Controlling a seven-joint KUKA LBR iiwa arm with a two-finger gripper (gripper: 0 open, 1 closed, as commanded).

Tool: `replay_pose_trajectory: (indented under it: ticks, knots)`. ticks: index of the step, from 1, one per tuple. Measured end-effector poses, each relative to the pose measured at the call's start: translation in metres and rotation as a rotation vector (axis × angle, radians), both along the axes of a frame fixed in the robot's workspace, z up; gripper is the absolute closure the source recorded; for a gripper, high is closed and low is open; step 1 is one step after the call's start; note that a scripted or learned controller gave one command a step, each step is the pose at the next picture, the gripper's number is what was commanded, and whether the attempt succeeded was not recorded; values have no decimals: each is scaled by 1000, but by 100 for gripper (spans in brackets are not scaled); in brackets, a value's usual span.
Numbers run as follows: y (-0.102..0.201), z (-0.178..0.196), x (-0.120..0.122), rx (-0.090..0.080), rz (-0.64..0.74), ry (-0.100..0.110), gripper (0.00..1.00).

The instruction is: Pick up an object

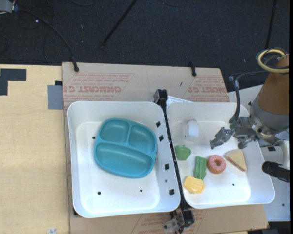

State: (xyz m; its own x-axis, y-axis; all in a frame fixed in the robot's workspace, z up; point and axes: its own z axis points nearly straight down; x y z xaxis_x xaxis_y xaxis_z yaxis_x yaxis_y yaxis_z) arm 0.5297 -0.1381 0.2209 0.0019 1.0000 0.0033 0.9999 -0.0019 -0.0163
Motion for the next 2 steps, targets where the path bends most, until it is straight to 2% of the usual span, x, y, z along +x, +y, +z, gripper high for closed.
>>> replay_pose_trajectory:
  ticks: [1, 2]
  knots:
    - [0, 6, 3, -2, 2, -12, 0]
    - [8, -56, 3, -1, 2, -7, 0]
